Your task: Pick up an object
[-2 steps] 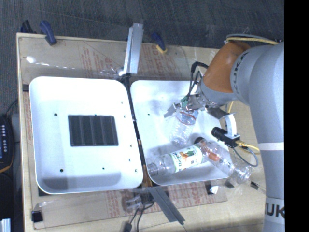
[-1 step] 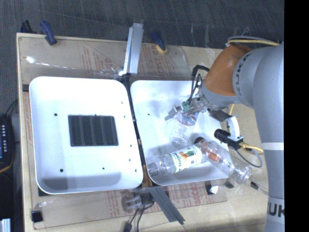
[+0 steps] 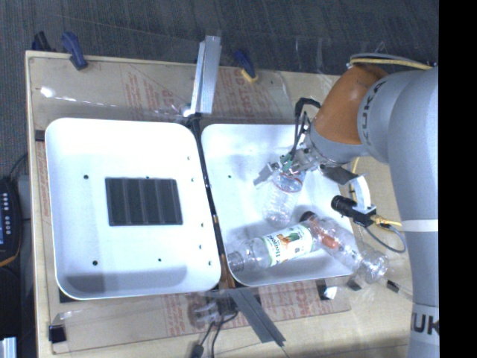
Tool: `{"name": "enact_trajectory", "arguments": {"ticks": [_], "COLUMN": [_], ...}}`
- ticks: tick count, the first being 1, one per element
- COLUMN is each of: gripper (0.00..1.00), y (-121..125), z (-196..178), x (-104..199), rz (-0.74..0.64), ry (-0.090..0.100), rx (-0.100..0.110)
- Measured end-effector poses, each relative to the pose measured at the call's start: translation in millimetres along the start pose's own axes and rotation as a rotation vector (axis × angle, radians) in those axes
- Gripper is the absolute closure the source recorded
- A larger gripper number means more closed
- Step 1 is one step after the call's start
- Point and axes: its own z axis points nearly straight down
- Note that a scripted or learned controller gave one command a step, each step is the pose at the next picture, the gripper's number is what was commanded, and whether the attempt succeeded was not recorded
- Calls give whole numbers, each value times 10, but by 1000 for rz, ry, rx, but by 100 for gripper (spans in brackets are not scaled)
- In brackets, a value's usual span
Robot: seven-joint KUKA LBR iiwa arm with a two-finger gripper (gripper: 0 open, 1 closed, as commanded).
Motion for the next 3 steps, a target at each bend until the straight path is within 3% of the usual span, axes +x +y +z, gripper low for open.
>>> {"name": "enact_trajectory", "arguments": {"ticks": [1,3], "gripper": [0,0], "y": [-359,-359], "z": [-114,-113], "x": [138,140], "rz": [-212,-212], "ry": [12,12], "rx": [10,10]}}
